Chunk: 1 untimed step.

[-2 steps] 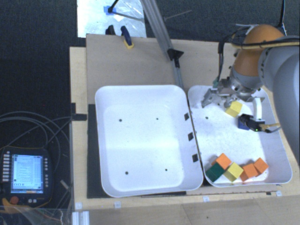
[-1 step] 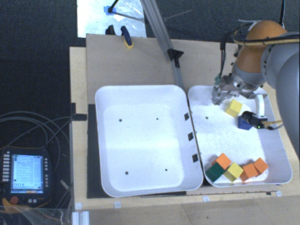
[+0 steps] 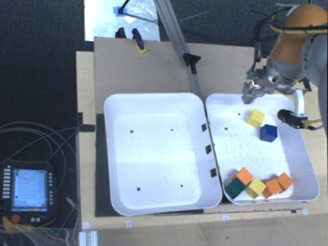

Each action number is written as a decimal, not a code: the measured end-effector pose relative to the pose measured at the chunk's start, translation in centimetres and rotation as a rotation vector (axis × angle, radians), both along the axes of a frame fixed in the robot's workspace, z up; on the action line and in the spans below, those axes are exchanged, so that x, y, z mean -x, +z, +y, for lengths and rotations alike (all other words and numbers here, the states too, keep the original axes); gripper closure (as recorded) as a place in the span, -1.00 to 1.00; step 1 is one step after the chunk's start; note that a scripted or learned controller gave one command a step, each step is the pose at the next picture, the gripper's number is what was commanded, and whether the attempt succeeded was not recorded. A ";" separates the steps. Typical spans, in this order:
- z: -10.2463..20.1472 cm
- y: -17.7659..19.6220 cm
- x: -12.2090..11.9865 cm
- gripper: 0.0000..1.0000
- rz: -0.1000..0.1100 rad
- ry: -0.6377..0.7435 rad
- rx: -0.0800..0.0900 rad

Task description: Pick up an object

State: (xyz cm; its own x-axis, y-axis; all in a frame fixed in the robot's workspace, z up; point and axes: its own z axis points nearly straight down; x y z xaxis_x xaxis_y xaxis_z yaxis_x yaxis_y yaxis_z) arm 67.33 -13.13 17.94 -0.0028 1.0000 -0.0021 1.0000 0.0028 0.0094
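My gripper (image 3: 250,93) hangs over the far edge of the right bin (image 3: 305,160), near its back left corner. Just in front of it and slightly right lies a yellow cube (image 3: 255,118), with a blue cube (image 3: 268,132) beside that one. Along the bin's near edge sits a cluster: an orange cube (image 3: 244,176), a green cube (image 3: 234,188), a second yellow cube (image 3: 254,188) and two more orange cubes (image 3: 271,187) (image 3: 285,180). Nothing shows in the gripper's grasp.
The left bin (image 3: 109,137) lies beside the right one, joined by black clips (image 3: 208,148). A grey slanted pole (image 3: 174,29) ends at a black clamp behind the bins. A teach pendant (image 3: 28,191) and cables lie off the bench at left.
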 end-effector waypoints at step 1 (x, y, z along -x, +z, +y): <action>1.0 5.6 -0.3 1.00 0.000 0.003 -0.001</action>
